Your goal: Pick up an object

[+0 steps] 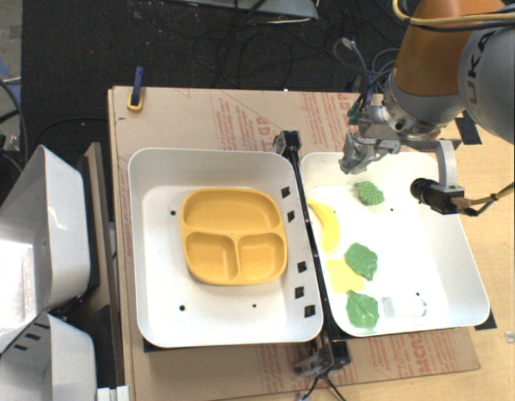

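Observation:
My gripper (355,159) hangs over the back of the right bin (457,249), near its left wall. Just right of and below its tip lies a small bumpy green piece (370,193). Nothing shows between the fingers. Further toward the front lie a yellow banana shape (325,222), a flat yellow piece (344,276), a green leafy piece (361,261) and another green piece (362,309). A small white object (405,307) rests near the front edge.
The left bin (157,224) holds a yellow divided plate (234,235). A black divider strip (303,224) runs between the bins. The arm's black side attachment (434,194) overhangs the right bin's back right. White containers (36,232) stand at far left.

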`<state>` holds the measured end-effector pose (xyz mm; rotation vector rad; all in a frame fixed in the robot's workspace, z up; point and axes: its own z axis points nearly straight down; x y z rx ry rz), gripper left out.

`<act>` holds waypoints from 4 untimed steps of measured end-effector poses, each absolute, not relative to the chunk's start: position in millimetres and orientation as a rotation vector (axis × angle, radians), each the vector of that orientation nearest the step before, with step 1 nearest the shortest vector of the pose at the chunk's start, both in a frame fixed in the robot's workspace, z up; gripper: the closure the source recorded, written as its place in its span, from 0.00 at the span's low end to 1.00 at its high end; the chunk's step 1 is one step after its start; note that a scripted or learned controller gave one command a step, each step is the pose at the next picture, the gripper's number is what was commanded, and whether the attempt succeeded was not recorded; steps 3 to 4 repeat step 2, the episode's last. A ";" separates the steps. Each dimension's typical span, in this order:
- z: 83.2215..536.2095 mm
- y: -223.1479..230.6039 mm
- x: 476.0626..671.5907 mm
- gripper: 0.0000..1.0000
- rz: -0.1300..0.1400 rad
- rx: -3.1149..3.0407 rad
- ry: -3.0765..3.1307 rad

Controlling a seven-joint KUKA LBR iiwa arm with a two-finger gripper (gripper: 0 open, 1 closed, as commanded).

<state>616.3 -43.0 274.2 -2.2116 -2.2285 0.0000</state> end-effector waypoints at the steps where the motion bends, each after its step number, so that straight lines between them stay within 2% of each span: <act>1: 258.1 -0.8 593.2 1.00 0.004 -2.212 -2.226; 2: 261.8 51.1 572.9 1.00 0.001 -2.210 -2.229; 4: 261.8 51.1 572.9 1.00 0.001 -2.210 -2.229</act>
